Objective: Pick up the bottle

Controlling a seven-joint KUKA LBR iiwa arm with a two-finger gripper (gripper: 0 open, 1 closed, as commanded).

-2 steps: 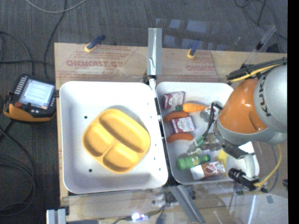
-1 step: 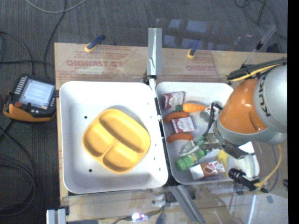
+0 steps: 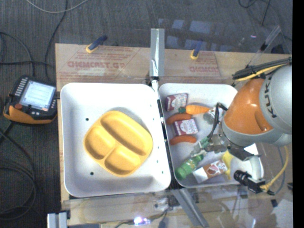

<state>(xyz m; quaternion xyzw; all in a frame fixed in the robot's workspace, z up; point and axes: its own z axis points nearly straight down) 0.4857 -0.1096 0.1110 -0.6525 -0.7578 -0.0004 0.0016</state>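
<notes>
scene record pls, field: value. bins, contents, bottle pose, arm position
left bin: yellow divided tray
right bin: green bottle, carrot, two dark red packets, sausage, small carton
bottle pose: lying on its side, near the front left corner
arm: over right bin, right side
gripper: just above bottle's neck end; hold not visible
beside bench: teach pendant on floor

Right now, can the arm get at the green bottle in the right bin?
Probably yes. The green bottle lies on its side near the right bin's front edge, with the end effector just above its neck and nothing on top of it.
</notes>
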